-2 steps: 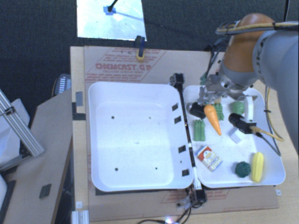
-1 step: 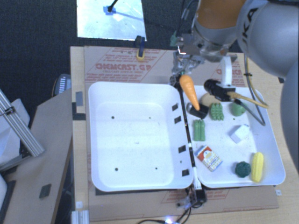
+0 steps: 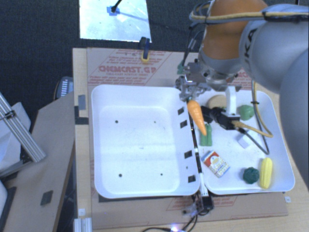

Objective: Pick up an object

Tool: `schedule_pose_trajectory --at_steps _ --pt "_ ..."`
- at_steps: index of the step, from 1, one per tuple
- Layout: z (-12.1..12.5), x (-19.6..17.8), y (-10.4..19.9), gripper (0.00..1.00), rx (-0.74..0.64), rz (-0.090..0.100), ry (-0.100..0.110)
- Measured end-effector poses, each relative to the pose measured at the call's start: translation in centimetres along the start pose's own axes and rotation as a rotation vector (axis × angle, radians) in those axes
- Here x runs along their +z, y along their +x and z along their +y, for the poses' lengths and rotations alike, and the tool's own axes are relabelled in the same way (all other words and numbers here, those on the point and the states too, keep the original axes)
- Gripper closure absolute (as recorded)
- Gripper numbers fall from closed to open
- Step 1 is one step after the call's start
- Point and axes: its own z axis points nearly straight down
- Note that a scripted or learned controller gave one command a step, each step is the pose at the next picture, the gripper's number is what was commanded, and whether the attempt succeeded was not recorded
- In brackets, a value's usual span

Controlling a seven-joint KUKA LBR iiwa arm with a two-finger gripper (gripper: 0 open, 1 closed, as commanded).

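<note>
**Carrot hanging under the gripper at the divider between the bins**

While the arm reached in from the right, the gripper (image 3: 189, 96) stood over the inner edge of the right bin (image 3: 282, 178), close to the divider where the two bins meet. A carrot (image 3: 197, 116) hung directly below it, with its thick end up at the fingertips and its thin end pointing down and a little to the right. The top of the carrot seemed to be between the fingers, so I judged the gripper as closed on the carrot, although the wrist covered part of the contact.

To do this step well, the arm needed to rise straight and slowly, because the grasp was only at one end and the long body could swing or slip out. A sideways move before the carrot was clear of the rim could knock it against the divider.

Below the tip of the carrot lay a green block (image 3: 206, 138), just beside it. Further away in the same bin were a small card box (image 3: 216, 163), a dark green ball (image 3: 250, 175) and a yellow corn cob (image 3: 266, 172). The left bin (image 3: 104, 178) was beside the carrot, on the other side of the divider.
</note>
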Motion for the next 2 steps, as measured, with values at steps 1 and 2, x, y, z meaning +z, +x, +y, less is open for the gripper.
schedule_pose_trajectory --at_steps 1,2 --pt "-5.5 9.6 -6.0 1.0 0.006 -0.001 0.007" --pt "-3.6 -0.9 -4.3 1.0 -0.006 0.001 -0.018"
